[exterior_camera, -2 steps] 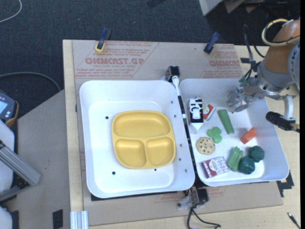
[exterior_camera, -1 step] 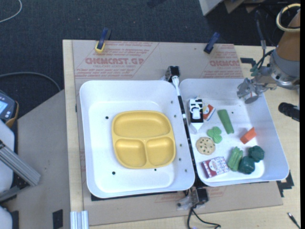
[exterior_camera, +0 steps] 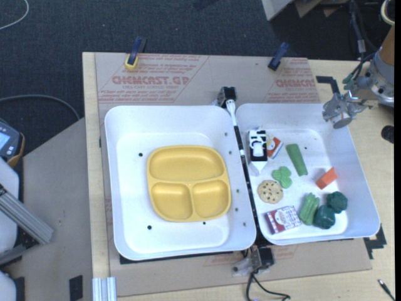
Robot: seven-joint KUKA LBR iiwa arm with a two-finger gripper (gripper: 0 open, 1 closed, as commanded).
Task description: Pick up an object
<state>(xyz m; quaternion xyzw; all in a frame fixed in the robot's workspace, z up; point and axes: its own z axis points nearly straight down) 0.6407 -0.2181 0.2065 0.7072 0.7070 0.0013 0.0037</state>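
A robotics lab: a cardboard-topped surface [exterior_camera: 188, 74] held by clamps [exterior_camera: 133, 55], two white bins [exterior_camera: 119, 130], loose cables [exterior_camera: 15, 8], dark carpet [exterior_camera: 94, 17].

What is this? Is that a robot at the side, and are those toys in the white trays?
Yes. The camera hangs above a bench and looks down. The grey metal arm at the right is a robot, and its hand hovers over the right white tray's far edge, holding nothing that I can see. That tray has toy food: a round brown cookie, a long green pod, an orange wedge, dark green lumpy vegetables, a small red and white packet and a black and white carton. The left white tray holds a yellow plastic plate with three sections. The robot should pick something up.
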